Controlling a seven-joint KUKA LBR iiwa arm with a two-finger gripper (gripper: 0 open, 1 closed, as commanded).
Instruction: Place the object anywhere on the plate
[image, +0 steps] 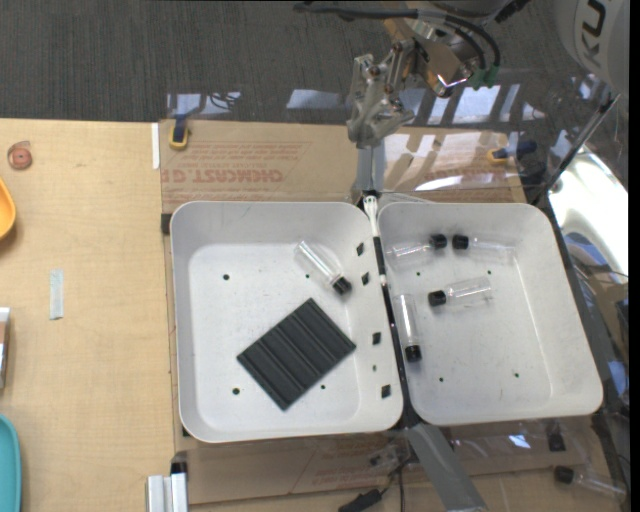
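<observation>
A black ridged plate (296, 352) lies flat and turned at an angle in the left bin (188, 330), near its middle front. A clear vial with a black cap (322, 268) lies on the bin floor just behind the plate's far corner, apart from it. The right bin (565, 330) holds three more clear black-capped vials: one at the back (445, 243), one in the middle (460, 296), and one along the left wall (408, 330). My gripper (372, 118) hangs high behind the bins, over the cardboard near the seam between them, far from the plate and vials.
Brown cardboard (250, 165) lies under and behind the bins. A wooden bench top (80, 300) stretches to the left with small items at its edge. Cables and metal framing crowd the back right.
</observation>
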